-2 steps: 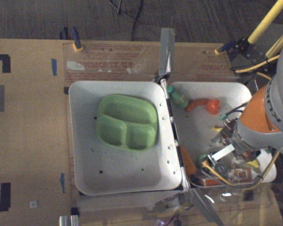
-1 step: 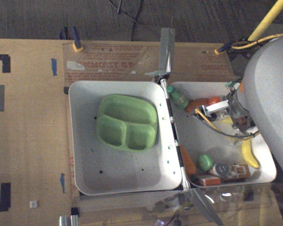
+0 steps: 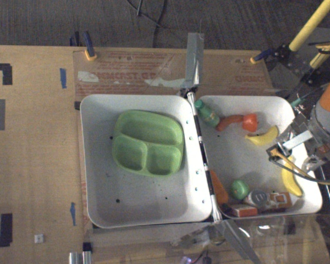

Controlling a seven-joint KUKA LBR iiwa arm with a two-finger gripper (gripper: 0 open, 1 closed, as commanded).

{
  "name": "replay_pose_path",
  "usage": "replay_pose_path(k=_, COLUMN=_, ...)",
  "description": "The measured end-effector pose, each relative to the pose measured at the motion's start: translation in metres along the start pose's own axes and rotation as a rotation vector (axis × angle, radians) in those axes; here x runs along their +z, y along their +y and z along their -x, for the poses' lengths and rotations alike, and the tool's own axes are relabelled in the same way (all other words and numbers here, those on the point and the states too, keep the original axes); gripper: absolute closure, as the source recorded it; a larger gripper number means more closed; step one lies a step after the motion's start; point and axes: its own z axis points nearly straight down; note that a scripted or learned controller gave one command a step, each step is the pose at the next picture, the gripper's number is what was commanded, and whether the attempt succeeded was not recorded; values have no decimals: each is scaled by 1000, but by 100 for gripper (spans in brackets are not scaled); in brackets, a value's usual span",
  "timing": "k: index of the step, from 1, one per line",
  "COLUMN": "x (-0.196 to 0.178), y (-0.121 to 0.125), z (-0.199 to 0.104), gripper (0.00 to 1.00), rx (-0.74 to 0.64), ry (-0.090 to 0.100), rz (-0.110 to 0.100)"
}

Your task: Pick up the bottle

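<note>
The bottle [image 3: 208,115], green, lies in the far left corner of the right bin [image 3: 231,158], just beside the wall that this bin shares with the left bin [image 3: 99,191]. The end effector [image 3: 312,150] hangs over the right side of that same bin, well apart from the bottle, which sits to its left and somewhat farther away. Between them lie an orange-red piece [image 3: 230,123], a red thing [image 3: 249,121] and a banana [image 3: 262,137].

The bottle lies on its side. Its long axis runs aslant, from far left to near right, and the narrower end seems to point into the far left corner.

The end effector is partly cut off by the frame's right edge and is seen from above, so I cannot tell whether it is apart or together; nothing shows in its grip. A second banana [image 3: 291,182] lies near it, partly under it. The bottle's label is too small to read.
</note>
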Motion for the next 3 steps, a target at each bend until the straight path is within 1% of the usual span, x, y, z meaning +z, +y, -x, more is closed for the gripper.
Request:
replay_pose_path(k=1, x=73, y=-55, z=3, gripper=0, rx=-61, ry=10, rz=8)
replay_pose_path(k=2, x=73, y=-21, z=22, gripper=0, rx=141, ry=12, rz=10)
replay_pose_path(k=3, x=46, y=-44, z=13, gripper=0, rx=150, ry=0, rz=1)
